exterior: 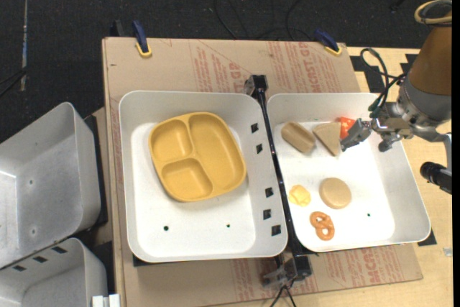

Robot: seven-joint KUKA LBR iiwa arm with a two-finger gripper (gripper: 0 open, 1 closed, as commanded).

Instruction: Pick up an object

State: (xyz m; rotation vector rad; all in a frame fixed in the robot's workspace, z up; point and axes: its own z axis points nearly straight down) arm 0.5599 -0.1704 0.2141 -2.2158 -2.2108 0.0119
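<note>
Pick not yet made — your gripper (368, 134) sits at the far right bin (402, 226), fingers spread, nothing between them.

Candidates lie in that bin: an orange-red piece (346, 126) just beside the fingertips, a tan wedge (328, 138), a brown loaf (297, 137), a round biscuit (336, 193), a yellow bit (299, 194) and a pretzel (323, 224) — the descent, closing and lift are all left, by my judgement.
</note>
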